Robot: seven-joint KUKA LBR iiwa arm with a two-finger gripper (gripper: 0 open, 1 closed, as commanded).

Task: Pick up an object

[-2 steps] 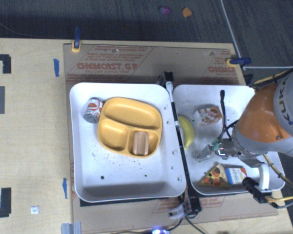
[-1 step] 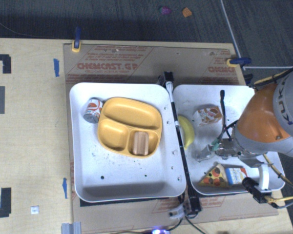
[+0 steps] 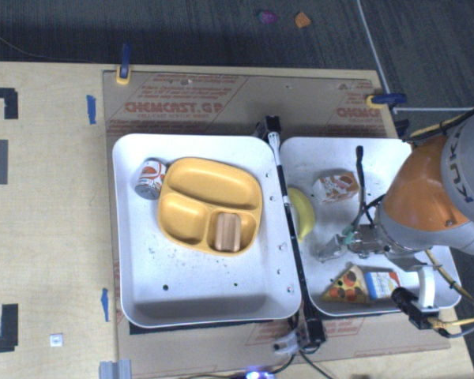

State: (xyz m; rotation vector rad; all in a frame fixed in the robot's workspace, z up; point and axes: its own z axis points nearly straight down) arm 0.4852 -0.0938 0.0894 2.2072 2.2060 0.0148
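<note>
My gripper (image 3: 330,249) hangs low in the right bin (image 3: 319,151), near its middle and pointing left. It is just above a small box with a pizza picture (image 3: 362,284) lying at the bin's front. A yellow banana-shaped piece (image 3: 302,212) rests against the bin's left wall, a little up and left of the gripper. Toward the back lies a round clear packet with orange contents (image 3: 337,185). The view shows nothing between the gripper's tips. The arm's orange band (image 3: 426,192) covers the bin's right side.
The left bin (image 3: 197,310) holds a yellow divided plate (image 3: 201,181) with a brown roll (image 3: 227,231) in one compartment. A crushed can (image 3: 150,178) lies at its back left corner. A black cable (image 3: 359,172) rises over the right bin.
</note>
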